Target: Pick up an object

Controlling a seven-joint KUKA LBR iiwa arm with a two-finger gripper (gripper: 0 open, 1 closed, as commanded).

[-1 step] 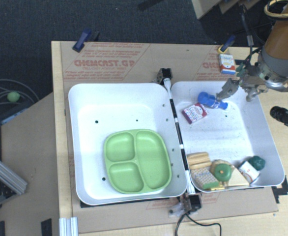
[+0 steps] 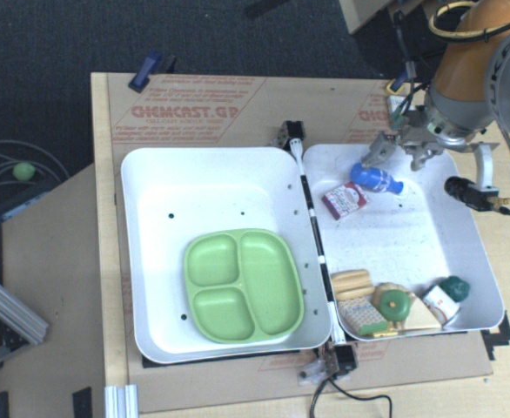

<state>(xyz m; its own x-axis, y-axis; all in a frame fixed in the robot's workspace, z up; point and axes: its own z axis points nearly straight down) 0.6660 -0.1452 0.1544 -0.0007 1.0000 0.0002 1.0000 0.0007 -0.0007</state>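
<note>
In the right bin (image 2: 412, 242), a small blue bottle-like object (image 2: 377, 179) lies near the far end. A dark red packet (image 2: 344, 201) sits just left of it and nearer to me. My gripper (image 2: 400, 155) hangs over the bin's far end, just beyond the blue object and slightly to its right. Its fingers (image 2: 380, 151) are spread open and nothing is between them. At the near end of the same bin lie a tan block (image 2: 351, 283), a round green and orange item (image 2: 392, 303) and a white and green item (image 2: 446, 294).
The left bin (image 2: 142, 233) holds a light green divided plate (image 2: 240, 284). A black clip (image 2: 291, 132) sits at the far end of the divider between the bins. The arm's orange band (image 2: 477, 46) and a black cable (image 2: 468, 192) stand over the bench's far right corner.
</note>
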